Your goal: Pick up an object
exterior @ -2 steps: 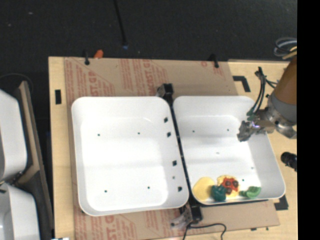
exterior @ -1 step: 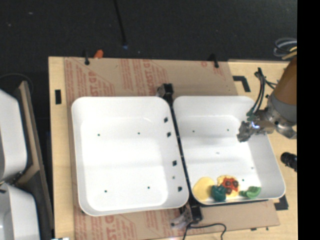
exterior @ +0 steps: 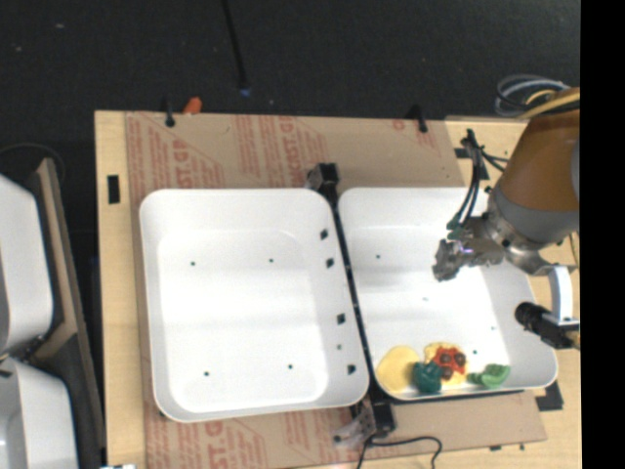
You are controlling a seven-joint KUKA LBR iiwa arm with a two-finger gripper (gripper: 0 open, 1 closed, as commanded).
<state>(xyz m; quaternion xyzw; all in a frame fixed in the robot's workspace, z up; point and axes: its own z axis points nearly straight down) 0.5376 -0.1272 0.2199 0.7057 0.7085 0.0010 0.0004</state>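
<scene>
Toys (exterior: 441, 367) — right bin's (exterior: 410, 213) near rim

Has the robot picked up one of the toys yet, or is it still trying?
Not yet, as far as the camera view shows. The gripper hangs over the upper part of the right bin with no toy visible in it. The toys, a yellow piece, a teal one, a red one and a green one, lie clustered at that bin's near edge. Left to do: reach them, grab one, lift it.

Open floor across the right bin (exterior: 410, 262), toys (exterior: 444, 367) crowding its near wall.
</scene>
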